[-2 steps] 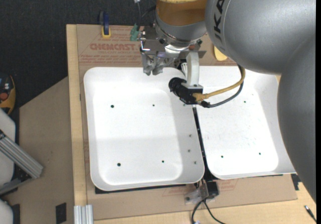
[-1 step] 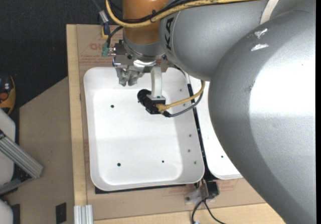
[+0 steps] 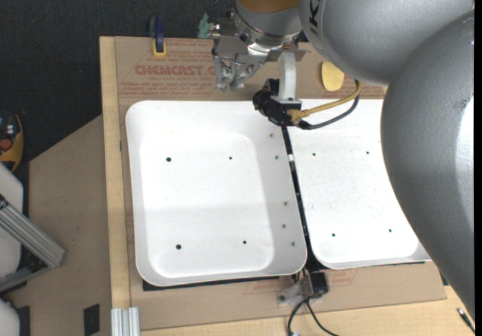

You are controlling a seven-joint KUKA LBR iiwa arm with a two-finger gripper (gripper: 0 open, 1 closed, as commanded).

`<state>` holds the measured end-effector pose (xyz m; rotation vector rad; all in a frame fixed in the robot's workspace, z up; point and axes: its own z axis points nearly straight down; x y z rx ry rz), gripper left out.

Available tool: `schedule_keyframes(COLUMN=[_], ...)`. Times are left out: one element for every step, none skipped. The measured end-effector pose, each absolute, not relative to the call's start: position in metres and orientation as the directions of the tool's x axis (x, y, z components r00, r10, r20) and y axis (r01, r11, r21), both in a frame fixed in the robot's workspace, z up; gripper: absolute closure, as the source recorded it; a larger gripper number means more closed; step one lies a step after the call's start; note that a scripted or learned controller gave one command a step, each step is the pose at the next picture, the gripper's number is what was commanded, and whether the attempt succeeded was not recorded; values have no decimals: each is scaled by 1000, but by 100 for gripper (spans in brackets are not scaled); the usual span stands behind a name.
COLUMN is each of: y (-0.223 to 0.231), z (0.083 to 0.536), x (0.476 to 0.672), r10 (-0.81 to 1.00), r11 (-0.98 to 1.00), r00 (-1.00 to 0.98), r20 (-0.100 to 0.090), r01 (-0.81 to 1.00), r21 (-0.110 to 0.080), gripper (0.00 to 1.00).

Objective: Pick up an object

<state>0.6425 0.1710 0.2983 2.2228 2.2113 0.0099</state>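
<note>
My gripper [image 3: 233,74] hangs under the orange-banded wrist, over the cardboard just beyond the far rim of the left bin [image 3: 143,176]. Nothing shows beneath it or in its grasp from this angle. A pale yellow object [image 3: 331,75] peeks out by the far edge of the right bin [image 3: 354,244], partly hidden by the grey arm. The arm covers much of the right bin.
A black and yellow cable [image 3: 301,112] hangs from the wrist over the seam between the bins. A blue and yellow clamp [image 3: 158,37] and a green clip [image 3: 203,25] sit at the cardboard's far edge. A small connector [image 3: 312,285] lies at the front.
</note>
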Motion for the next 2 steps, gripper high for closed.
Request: schedule_keyframes(y=[228, 178], z=[229, 306], x=[625, 614], r10=[1000, 1000], r11=[6, -4], r00=[-6, 4], r20=[0, 1], r01=[1000, 1000], r21=[-9, 8], gripper=[100, 100])
